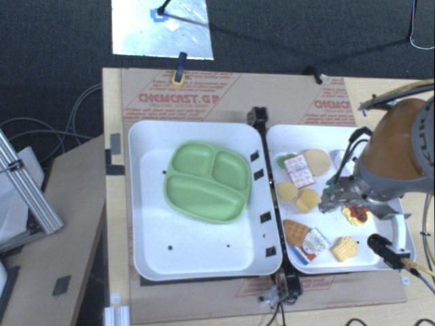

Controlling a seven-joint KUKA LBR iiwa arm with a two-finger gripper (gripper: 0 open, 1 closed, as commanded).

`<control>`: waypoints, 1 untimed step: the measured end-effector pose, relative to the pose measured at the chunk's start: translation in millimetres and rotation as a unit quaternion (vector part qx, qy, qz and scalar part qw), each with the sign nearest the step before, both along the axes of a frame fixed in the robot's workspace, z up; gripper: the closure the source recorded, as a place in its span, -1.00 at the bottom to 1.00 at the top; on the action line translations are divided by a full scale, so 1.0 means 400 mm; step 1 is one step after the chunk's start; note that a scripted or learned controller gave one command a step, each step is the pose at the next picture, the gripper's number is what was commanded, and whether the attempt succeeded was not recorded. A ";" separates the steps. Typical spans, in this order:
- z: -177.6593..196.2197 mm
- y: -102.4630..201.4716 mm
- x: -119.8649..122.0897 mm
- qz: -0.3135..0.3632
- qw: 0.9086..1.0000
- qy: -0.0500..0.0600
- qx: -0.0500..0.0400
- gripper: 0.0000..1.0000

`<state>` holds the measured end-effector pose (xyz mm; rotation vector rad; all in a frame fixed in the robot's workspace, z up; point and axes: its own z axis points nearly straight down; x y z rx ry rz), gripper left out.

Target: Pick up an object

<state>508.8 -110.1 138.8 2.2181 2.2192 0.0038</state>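
Note:
The right white bin [326, 133] holds several toy foods. Among them are a round tan bun [317, 160], a red-and-white packet [299, 170], a green piece [283, 160] and two yellow lumps [288, 191] [308, 200]. Nearer the front lie a waffle-like orange piece [296, 230], a small wrapped packet [315, 242] and a yellow block [344, 248]. My gripper [332, 200] is low in the middle of this bin, just right of the yellow lumps. A red-and-yellow item [356, 214] sits right beside it, partly covered by the wrist. Nothing shows held in the gripper.
The left white bin [149, 250] carries a green divided plate [207, 182]. A black divider strip [267, 182] runs between the two bins. The grey-and-orange arm [401, 148] covers the right bin's right side.

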 end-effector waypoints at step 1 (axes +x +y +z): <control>0.116 0.019 0.007 0.002 1.000 -0.001 0.000 1.00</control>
